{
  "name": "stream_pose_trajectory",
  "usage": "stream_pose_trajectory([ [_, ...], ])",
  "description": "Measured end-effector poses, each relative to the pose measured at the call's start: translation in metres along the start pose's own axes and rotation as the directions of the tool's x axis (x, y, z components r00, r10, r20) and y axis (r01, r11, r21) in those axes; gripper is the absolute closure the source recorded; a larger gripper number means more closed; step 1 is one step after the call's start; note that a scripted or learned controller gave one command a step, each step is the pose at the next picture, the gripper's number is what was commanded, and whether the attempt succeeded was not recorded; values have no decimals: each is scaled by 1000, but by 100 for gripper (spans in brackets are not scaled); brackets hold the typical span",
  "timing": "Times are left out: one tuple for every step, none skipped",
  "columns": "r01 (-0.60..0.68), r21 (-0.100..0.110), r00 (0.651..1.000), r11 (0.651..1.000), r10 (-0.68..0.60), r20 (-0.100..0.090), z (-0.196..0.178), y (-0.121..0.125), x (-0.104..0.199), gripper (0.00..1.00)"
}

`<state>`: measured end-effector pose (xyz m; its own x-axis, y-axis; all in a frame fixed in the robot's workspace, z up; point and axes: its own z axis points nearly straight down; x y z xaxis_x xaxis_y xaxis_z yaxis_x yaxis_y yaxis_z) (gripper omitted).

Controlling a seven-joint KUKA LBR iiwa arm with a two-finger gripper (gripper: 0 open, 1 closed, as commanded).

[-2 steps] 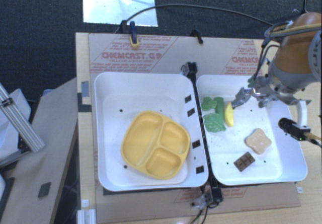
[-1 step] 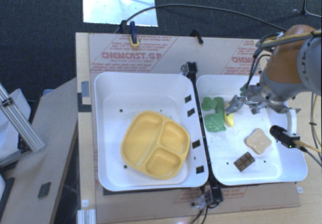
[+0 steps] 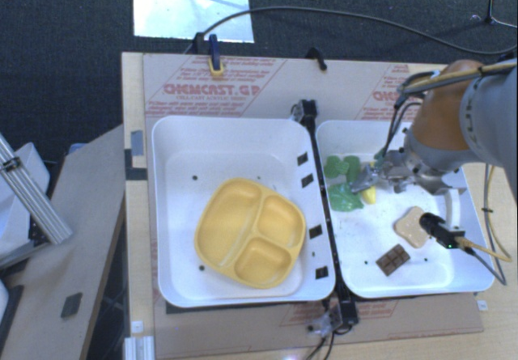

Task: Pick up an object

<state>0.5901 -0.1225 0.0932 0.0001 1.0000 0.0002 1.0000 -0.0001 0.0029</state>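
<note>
In the right bin (image 3: 421, 284) lie a cluster of green leafy pieces (image 3: 343, 166), a second green piece (image 3: 346, 201), a small yellow piece (image 3: 370, 197), a tan toast-like slice (image 3: 411, 227) and a brown chocolate bar (image 3: 394, 260). My gripper (image 3: 365, 181) is low in this bin, at the right edge of the green pieces and just above the yellow piece. Its tip overlaps the green pieces, and I see nothing clearly held. The grey wrist (image 3: 441, 136) with its orange band covers the bin's far right part.
The left bin (image 3: 235, 130) holds a yellow divided plate (image 3: 251, 231). A black clipped divider (image 3: 317, 188) runs between the two bins. A black plug with a cable (image 3: 441, 233) hangs over the right bin near the tan slice.
</note>
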Motion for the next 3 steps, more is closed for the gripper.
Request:
stream_pose_trajectory([
  [2, -7, 1000, 1000, -2, 0, -15, 3, 0, 100],
  [4, -5, 1000, 1000, -4, 2, -76, 10, -6, 100],
  [5, -4, 1000, 1000, -5, 2, -131, 12, -7, 100],
])
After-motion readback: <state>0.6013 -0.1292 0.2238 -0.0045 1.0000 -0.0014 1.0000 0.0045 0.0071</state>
